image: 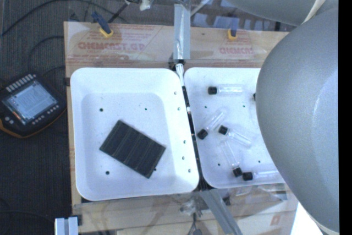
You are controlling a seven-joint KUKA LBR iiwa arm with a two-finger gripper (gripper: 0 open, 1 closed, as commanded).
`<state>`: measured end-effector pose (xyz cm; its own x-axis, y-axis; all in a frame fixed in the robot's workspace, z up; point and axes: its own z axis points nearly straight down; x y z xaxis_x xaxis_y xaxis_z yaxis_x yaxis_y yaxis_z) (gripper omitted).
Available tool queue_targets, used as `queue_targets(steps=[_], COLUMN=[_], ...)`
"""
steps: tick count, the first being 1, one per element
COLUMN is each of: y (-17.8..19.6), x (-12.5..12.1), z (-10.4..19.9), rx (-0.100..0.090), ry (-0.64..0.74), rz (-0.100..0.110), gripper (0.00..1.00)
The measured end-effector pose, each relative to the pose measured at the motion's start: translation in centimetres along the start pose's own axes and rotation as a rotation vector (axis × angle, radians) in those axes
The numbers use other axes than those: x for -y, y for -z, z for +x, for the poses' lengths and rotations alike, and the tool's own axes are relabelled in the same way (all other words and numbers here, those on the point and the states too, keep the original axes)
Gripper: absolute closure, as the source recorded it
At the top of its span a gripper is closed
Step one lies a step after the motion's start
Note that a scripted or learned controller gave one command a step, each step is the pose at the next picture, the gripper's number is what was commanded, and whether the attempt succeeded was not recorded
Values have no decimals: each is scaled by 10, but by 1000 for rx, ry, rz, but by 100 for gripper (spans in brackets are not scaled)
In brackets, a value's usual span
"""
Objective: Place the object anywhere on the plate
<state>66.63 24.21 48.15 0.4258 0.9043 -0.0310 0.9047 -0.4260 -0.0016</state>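
A dark ribbed rectangular plate (132,149) lies tilted on the floor of the left white bin (88,85). In the right white bin (193,82) lie several clear tubes with black caps: one near the back (225,89), one by the dividing wall (211,124), one in the middle (234,135) and others toward the front (230,161). The grey arm (305,113) looms large over the right side of the right bin and hides part of it.
A black hand-held pendant with a screen (28,103) lies left of the bench. Cables run across the dark floor behind. A metal post (181,36) stands at the back between the bins, with yellow clamps (104,30) on the board.
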Motion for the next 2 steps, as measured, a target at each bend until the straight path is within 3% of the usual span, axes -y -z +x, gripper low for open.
queue_targets(steps=[2], y=[16], x=[2], z=[2], rx=[8], ry=[3], rz=[0], gripper=[100])
